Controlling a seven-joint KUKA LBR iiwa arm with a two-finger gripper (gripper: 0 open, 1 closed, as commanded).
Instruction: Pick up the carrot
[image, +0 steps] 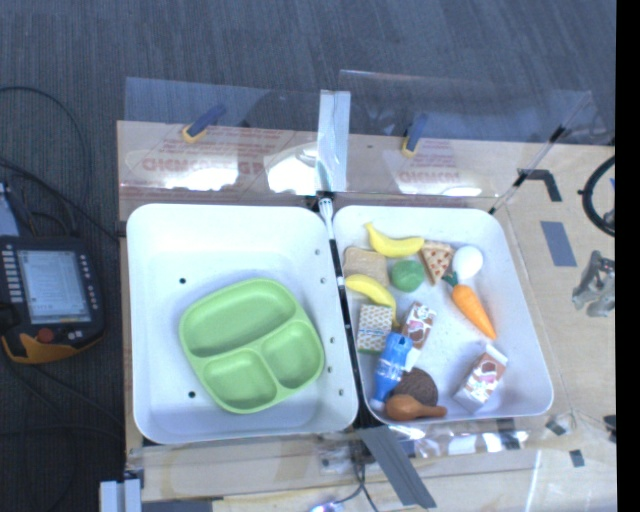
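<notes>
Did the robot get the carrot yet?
Not yet. Nothing looks done: the carrot lies in the right bin, beside the white egg. The end effector is off to the right, outside the bin. Reaching in, grasping and lifting are left.

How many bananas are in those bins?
2, both in the right bin: one banana by the far wall, the other by the divider. More could hide under other toys.
</notes>
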